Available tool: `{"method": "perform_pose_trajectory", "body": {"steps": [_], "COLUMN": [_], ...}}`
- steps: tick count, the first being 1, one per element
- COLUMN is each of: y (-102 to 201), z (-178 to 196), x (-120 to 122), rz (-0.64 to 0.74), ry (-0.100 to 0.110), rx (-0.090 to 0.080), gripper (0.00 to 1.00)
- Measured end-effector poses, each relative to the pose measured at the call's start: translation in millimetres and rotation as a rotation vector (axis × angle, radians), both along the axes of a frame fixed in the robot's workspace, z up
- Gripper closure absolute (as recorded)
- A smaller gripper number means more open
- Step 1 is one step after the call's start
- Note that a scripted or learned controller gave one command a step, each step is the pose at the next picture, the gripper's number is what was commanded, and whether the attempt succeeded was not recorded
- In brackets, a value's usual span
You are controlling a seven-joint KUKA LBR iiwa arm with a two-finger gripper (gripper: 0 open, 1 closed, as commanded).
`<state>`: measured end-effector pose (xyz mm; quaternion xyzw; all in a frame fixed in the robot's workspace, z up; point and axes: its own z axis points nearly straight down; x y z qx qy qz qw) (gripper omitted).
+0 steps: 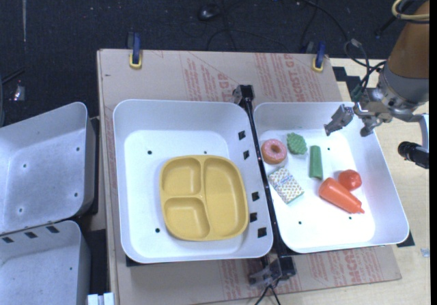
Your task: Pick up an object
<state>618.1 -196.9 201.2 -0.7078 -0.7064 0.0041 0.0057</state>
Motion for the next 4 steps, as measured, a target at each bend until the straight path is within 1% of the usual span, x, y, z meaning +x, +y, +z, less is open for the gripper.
{"method": "perform_pose_trajectory", "body": {"steps": [1,2,3,4], "y": [1,2,3,3], "z": [9,-55,-109,-95], "x": [3,4,3,5], "rz": [0.003,0.002,0.002,0.004], "ry": [-0.014,-0.008,-0.009,-0.016], "rx": [-0.003,-0.001,-0.001,-0.004], "gripper": [0.00,0.00,0.00,1.00]}}
